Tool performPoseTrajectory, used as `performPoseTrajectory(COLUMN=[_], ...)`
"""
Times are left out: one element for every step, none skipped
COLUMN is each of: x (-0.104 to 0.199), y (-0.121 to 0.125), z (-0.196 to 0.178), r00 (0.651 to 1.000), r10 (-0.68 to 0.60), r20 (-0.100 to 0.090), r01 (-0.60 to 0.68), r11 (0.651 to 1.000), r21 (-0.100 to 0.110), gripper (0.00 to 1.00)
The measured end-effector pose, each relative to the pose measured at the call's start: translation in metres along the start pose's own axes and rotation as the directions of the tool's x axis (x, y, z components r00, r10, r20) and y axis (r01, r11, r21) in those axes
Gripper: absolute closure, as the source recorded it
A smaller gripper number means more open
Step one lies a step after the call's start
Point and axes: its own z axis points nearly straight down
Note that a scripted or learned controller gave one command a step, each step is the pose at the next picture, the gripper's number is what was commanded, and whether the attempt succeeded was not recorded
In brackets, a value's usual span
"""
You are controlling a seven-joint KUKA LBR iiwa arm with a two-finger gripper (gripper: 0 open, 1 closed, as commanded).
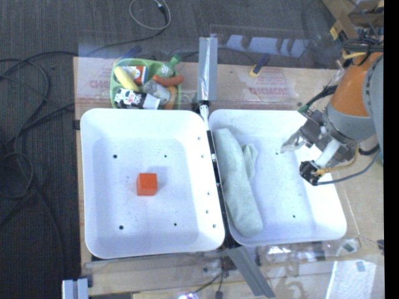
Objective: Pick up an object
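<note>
Gripper (293,143) hangs over right bin (324,229), near its 2 o'clock corner. Nothing seen held in it. Cannot tell if it is open or closed.

Pale green cloth (240,179) lies along 9 o'clock side of same bin, well apart from gripper. Orange cube (147,184) sits in middle of left bin (100,229).

My guess at step: reaching, no grab yet.

Next move likely needs: slide toward 9 o'clock, stop over cloth, go down, pinch.
</note>
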Motion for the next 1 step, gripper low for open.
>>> performPoseTrajectory(x=[0.1016], y=[0.0125], z=[0.1034], r00=[0.947], r10=[0.322], r20=[-0.001], r01=[-0.322], r11=[0.947], r21=[-0.002], gripper=[0.0])
